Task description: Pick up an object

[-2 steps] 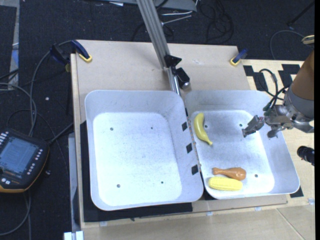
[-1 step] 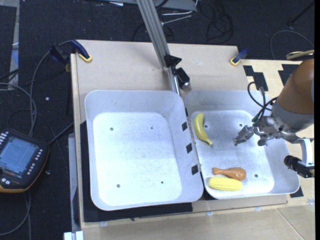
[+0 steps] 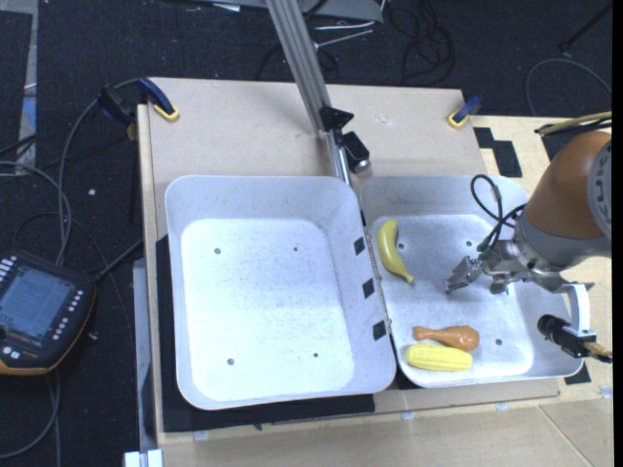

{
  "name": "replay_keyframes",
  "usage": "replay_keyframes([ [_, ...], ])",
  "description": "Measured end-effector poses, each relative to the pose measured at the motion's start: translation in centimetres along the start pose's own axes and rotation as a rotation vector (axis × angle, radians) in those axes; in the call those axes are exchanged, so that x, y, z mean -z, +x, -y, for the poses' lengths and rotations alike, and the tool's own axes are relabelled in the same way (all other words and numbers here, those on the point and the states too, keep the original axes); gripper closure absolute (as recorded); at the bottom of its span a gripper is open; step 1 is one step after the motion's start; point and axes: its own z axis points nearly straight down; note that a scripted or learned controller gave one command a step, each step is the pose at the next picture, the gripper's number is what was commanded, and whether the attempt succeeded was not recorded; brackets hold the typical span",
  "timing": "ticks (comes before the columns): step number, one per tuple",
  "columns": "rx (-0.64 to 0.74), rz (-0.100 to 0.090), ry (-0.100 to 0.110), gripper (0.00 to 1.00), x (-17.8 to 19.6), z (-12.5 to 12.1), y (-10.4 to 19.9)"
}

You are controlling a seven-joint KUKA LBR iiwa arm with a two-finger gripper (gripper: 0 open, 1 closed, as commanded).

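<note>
In the right bin (image 3: 443, 230), a yellow banana (image 3: 391, 249) lies near the left wall. A brown chicken drumstick (image 3: 448, 336) and a yellow corn cob (image 3: 439, 358) rest side by side at the bin's front. My gripper (image 3: 458, 281) hangs low over the middle of the right bin, right of the banana and above the drumstick. It touches none of them, and nothing shows between its fingers.
The left bin (image 3: 195, 202) sits beside the right one, sharing a raised wall. A slanted metal pole (image 3: 304, 56) rises behind the bins. The arm's orange band (image 3: 574, 178) and a black cable (image 3: 487, 202) fill the right side.
</note>
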Motion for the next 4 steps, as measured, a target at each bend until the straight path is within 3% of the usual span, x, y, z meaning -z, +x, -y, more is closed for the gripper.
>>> replay_keyframes([
  [1,0.000,0.001,-0.003,1.00,1.2,-0.1,0.0],
  [2,0.001,0.002,-0.007,1.00,6.5,-1.2,-0.1],
  [4,0.000,0.002,-0.007,1.00,16.0,-0.9,0.3],
])
